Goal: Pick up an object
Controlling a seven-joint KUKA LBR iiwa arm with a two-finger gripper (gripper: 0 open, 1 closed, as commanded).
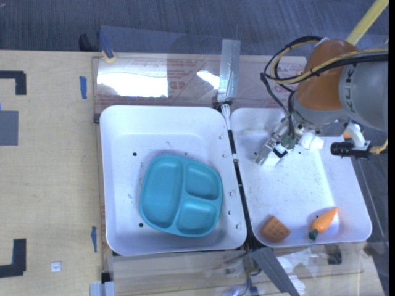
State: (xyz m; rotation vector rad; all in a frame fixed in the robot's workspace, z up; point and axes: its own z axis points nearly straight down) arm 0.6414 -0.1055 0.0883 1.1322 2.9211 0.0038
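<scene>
Since the task names no particular item, the likeliest candidates are the two small things lying in the right bin (345,184): a toy carrot (323,221) near the front right corner, and an orange-brown lump (274,229), perhaps a toy bread roll, close beside it along the front wall. Both look like light, stiff plastic play food, so neither should crush or sag, but the smooth surface may be slippery. The carrot tapers, so I judge the best hold is across its thicker middle, with the fingers set square to its long axis; a pinch near the green tip would probably squirt it out. The lump is rounder and could be taken across its widest part. Both sit close to the bin wall, which leaves little room for a finger on that side.

The left bin (117,128) holds a blue divided plate (180,195), broad and flat, with only its thin rim to grip, so it seems the harder choice.

The claw (271,151) hangs over the back part of the right bin, well apart from the carrot and the lump, pointing down toward the bare floor. Nothing is visible between its fingers. They look slightly apart, but at this size I cannot tell for certain.
</scene>
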